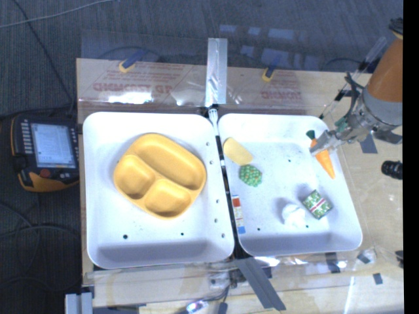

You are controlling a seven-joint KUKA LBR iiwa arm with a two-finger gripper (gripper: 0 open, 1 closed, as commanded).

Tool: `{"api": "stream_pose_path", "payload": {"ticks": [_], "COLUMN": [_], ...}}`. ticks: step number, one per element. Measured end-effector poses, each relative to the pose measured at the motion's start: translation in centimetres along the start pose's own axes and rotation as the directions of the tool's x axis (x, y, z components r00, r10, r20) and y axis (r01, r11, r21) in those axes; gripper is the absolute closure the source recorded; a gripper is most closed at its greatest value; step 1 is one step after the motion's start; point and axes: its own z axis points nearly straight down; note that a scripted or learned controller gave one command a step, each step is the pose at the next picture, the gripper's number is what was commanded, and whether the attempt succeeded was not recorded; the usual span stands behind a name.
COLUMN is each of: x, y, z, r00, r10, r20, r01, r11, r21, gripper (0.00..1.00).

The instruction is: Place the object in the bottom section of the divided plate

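The yellow divided plate [159, 174] lies in the left bin [105, 241], with one large section at the top and two smaller ones at the bottom. My gripper [332, 138] hangs over the right edge of the right bin [340, 237]. It is shut on the top end of an orange toy carrot [325, 160] with a green stalk. The carrot slants down and to the right below the fingers, over the bin's sloped wall. The plate's sections hold nothing.
In the right bin lie a pale yellow piece [237, 151] near the divider, a green knobbly ball [250, 175], a green and red box [317, 204] and a white lump [293, 213]. A teach pendant [44, 150] sits left of the bench.
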Motion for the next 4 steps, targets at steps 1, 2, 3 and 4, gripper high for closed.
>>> {"api": "stream_pose_path", "payload": {"ticks": [1, 2, 3, 4], "x": [5.9, 10.9, 18.1, 25.2], "y": [5.3, 9.0, 6.0, 5.3], "z": [0.1, -1.9, 0.0, 2.1], "r00": [1.000, 0.993, 0.977, 1.000], "r10": [0.008, -0.122, -0.215, 0.005], "r20": [-0.001, 0.002, -0.001, 0.000], "r01": [-0.008, 0.122, 0.215, -0.005], "r11": [1.000, 0.993, 0.977, 1.000], "r21": [0.000, 0.000, 0.002, 0.002], "gripper": [1.00, 1.00, 1.00, 1.00]}}
